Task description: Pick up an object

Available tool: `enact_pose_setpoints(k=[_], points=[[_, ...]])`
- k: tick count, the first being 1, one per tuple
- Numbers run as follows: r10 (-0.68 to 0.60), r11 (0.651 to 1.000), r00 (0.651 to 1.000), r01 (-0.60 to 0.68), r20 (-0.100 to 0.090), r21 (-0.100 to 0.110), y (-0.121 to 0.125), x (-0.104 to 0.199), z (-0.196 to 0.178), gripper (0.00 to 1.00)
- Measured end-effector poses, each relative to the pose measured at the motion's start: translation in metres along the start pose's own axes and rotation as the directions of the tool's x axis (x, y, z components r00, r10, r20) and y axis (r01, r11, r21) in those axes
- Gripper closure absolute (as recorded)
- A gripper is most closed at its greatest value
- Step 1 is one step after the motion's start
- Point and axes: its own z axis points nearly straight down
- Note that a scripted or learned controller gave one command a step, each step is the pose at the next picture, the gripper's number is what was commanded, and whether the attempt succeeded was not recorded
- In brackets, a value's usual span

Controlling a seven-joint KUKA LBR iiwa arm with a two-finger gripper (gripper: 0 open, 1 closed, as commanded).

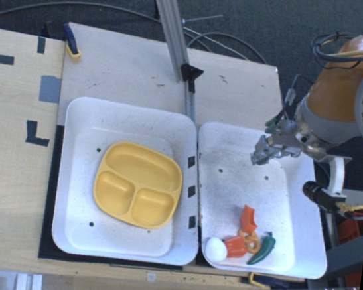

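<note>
Scanning left to right: yellow tray [138, 184] in left bin [72, 159], nothing graspable edge-on. Right bin [293, 210] has the cluster at its near end: egg [216, 249], orange piece [247, 219], green pepper [263, 248]. My gripper [262, 154] hangs over the far end, nothing between the fingers; can't tell the gap. Pepper looks best: long axis runs diagonal, tip toward near-left. I should close across that axis.

yellow plate [138, 184], tool [261, 156] over right bin [305, 219]
</note>
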Motion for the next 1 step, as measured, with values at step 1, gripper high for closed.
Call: enact_pose_setpoints(k=[1], points=[[0.000, 1.000, 1.000, 0.000, 0.000, 0.002, -0.0108, 0.0505, -0.0001, 1.00]])
